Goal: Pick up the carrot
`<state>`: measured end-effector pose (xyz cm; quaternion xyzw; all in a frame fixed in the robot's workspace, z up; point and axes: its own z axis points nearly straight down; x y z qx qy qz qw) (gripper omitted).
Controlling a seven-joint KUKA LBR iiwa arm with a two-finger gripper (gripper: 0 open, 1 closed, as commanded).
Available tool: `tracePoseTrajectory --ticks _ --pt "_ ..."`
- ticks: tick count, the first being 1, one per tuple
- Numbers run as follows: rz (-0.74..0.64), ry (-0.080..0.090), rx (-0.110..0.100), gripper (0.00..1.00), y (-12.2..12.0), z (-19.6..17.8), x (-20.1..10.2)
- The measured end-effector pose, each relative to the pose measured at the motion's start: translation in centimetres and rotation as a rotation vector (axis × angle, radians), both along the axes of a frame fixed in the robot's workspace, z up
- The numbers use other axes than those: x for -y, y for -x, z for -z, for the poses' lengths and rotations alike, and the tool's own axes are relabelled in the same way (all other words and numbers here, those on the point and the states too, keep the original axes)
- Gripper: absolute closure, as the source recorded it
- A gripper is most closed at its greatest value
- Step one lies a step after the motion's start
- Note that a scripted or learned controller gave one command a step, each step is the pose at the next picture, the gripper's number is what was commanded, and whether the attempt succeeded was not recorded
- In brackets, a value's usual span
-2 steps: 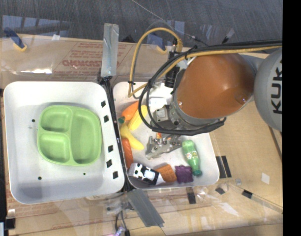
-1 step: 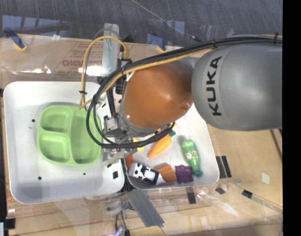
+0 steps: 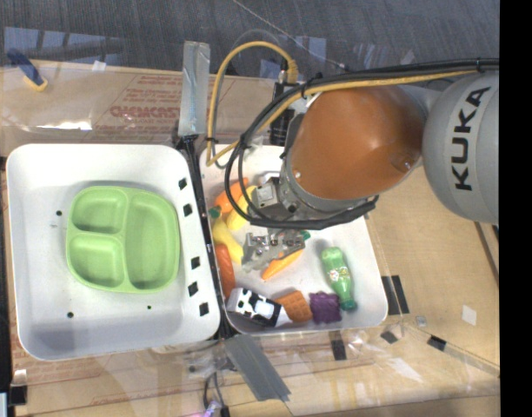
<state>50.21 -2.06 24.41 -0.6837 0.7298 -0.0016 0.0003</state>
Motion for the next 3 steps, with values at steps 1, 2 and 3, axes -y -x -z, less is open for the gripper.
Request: tracePoseTrajectory --ticks 1,2,3 --pt "0.183 0.0 0.003 1.0 -1.1 -8.5 9.4" --pt "0.263 -0.006 -0.015 1.0 2.8 8.5 8.5" --pt "0.26 0.0 0.008 1.0 2.3 -4.7 9.7"
